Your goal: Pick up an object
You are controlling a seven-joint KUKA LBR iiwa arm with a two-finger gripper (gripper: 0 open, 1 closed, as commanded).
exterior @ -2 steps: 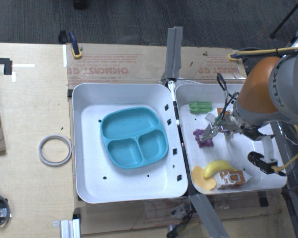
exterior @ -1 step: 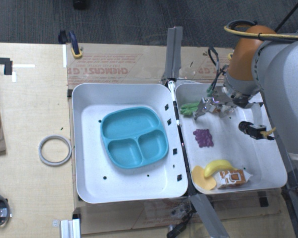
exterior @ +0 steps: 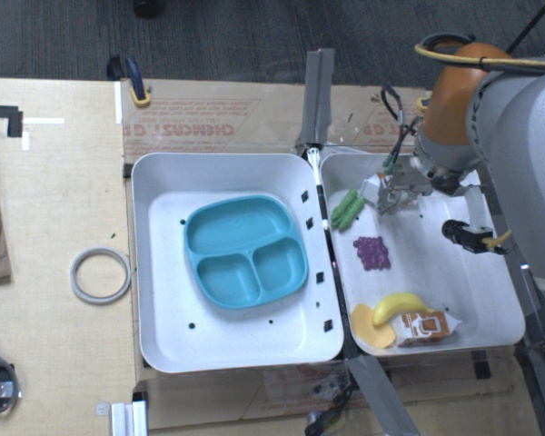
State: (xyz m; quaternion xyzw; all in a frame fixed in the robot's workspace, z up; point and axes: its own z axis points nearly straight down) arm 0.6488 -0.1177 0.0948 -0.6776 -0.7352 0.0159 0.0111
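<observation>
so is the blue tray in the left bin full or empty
Empty. All three compartments of the blue tray show bare blue plastic; it lies flat in the left bin.

Floor (exterior: 254, 16): dark grey carpet along the top.
Bench (exterior: 54, 198): pale wood.
Light: even, soft.
</observation>
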